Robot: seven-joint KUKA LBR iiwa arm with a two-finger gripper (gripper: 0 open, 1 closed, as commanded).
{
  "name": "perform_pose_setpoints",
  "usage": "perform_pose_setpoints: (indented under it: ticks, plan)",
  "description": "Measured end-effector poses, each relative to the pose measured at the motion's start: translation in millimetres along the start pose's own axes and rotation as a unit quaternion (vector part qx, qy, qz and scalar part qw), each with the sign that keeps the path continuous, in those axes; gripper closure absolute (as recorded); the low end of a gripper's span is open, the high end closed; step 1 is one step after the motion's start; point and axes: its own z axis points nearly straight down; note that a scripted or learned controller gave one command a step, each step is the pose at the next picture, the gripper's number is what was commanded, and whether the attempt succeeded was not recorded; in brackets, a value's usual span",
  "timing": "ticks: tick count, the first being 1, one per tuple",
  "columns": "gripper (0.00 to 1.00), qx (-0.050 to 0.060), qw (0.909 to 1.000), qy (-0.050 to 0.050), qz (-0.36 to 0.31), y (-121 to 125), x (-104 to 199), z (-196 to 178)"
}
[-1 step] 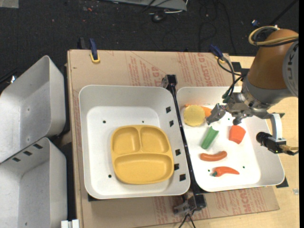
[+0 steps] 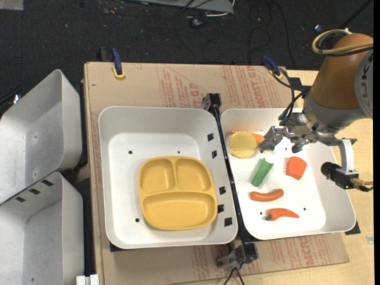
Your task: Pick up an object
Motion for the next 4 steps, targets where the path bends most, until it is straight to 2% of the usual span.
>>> perform_pose_setpoints:
  ticks: [1, 2, 3, 4]
  plan:
    - [0.00, 0.002, 1.0000, 0.000, 0.001, -5.8, -1.9, 44.8]
    - [0.00, 0.002, 1.0000, 0.000, 0.000, -0.2, 4.8, 93.3]
    - [0.00, 0.001, 1.0000, 0.000, 0.001, -0.6, 5.2, 115.1]
    - [1.00, 0.000, 1.0000, 0.000, 0.002, -0.1, 5.2, 103.8]
